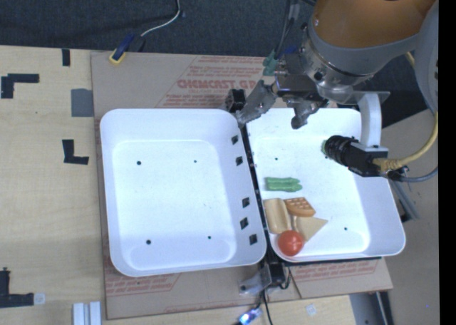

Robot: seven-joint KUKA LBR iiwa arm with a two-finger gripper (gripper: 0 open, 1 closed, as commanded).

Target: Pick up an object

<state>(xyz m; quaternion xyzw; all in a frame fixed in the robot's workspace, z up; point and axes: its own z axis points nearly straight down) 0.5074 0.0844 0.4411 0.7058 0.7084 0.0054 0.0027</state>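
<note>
My gripper (pixel 276 112) hangs over the far end of the right bin (pixel 390 244), its two fingers spread open with nothing between them. One fingertip (pixel 251 111) sits close above the wall shared by the two bins. The objects lie in a cluster at the near left of the right bin, well in front of the gripper: a green pea pod (pixel 283 184), an orange waffle piece (pixel 301 207), a tan bread roll (pixel 274 215), a tan wedge (pixel 312 226) and a red tomato (pixel 290 243).
The left bin (pixel 107 127) stands beside the right one, on a cardboard sheet (pixel 192 81). A black cylindrical unit (pixel 349 152) on the wrist juts over the right bin's middle. A cable (pixel 160 24) runs across the dark floor behind.
</note>
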